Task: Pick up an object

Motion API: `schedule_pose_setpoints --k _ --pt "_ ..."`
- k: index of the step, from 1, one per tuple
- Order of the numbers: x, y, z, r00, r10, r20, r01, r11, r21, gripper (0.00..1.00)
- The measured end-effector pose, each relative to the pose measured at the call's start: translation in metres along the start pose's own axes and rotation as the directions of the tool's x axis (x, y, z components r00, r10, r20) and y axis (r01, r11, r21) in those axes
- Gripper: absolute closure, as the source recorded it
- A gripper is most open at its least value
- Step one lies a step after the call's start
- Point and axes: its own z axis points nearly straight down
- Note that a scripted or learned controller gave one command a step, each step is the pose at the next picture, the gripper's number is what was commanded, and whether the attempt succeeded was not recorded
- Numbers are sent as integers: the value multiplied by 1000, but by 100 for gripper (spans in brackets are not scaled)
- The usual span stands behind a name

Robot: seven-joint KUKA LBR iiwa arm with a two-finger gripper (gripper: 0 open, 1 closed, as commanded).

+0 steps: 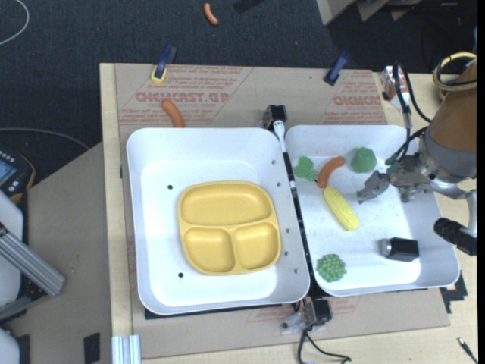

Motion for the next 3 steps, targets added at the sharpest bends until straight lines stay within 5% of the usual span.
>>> schedule_pose_setpoints --k 2,3 --pt "1 -3 91 1000 -1 0 1 1000 -1 0" --pt "1 -2 79 1000 0 2 0 1000 -7 100"
